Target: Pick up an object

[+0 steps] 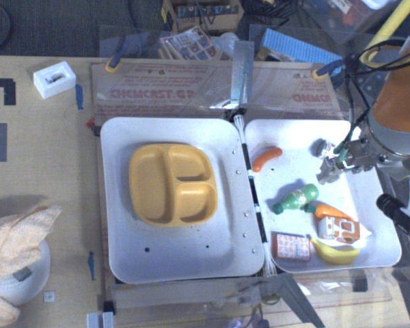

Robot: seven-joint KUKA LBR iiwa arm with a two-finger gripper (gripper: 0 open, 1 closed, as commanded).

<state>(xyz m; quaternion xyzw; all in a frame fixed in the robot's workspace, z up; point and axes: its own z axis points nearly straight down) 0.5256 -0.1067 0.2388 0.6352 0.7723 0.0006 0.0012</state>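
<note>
The gripper [330,161] hangs at the right bin's [297,134] far right side; finger state cannot be determined. The nearest object, the green bottle [296,199], lies just below; rounded, it may roll from an off-centre pinch.

Right bin [369,248]: orange sausage [266,158], green bottle [295,199], banana [336,253], carton [337,229].

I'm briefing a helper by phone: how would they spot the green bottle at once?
Look in the right-hand white bin, near its middle. The green bottle lies on its side there, left of the orange and white carton and below the orange sausage. It is the bin's one green thing.
</note>
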